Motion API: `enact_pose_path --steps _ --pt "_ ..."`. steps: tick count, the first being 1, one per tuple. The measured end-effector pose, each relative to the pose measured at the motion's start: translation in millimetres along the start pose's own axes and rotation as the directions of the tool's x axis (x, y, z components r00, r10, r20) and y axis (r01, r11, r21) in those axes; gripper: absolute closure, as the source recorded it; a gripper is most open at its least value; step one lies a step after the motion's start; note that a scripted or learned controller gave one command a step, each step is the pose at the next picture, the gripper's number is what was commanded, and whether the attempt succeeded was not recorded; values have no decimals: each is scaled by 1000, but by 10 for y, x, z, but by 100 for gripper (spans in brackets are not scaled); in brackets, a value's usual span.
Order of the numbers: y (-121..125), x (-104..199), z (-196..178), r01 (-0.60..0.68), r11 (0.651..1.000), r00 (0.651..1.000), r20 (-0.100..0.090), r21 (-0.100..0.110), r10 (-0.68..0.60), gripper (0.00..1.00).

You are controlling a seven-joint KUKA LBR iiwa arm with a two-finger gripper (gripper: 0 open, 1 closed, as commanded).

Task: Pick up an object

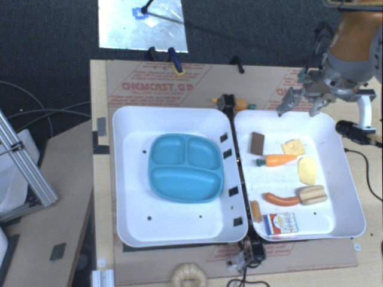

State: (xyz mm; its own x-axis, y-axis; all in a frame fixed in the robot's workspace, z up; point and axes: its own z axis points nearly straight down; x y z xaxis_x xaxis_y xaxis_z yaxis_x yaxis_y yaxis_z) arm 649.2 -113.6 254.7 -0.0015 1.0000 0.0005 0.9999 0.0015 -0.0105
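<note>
1. Gripper (304, 104): hangs above the far rim of the right bin (349, 187), at about 1 o'clock in the view. Its two fingers stand apart with nothing between them, ready to straddle an item rather than carry one.
2. Candidate objects: all lie loose on the right bin's floor, well apart from the gripper. A brown block (257, 142) lies at 11 o'clock in the bin, a yellow cheese wedge (293, 146) at 12, and a carrot (276, 159) just beneath them.
3. Further candidates: a pale potato (307, 170) at 3 o'clock, a bread roll (312, 194) touching a sausage (280, 199) at 5, and a small carton (281, 223) at 6.
4. Left bin (128, 178): holds a blue divided plate (185, 167) at centre, probably a receiving place.
5. Judgement: no pick is begun; the separated items near the far rim seem easiest.
</note>
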Motion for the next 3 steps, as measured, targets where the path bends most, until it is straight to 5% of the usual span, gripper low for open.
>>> enact_pose_path --steps 1,3 --pt "16 3 -84 2 1000 1000 1 -12 -1 0" --pt "90 -15 954 3 1000 1000 1 -10 -3 0"
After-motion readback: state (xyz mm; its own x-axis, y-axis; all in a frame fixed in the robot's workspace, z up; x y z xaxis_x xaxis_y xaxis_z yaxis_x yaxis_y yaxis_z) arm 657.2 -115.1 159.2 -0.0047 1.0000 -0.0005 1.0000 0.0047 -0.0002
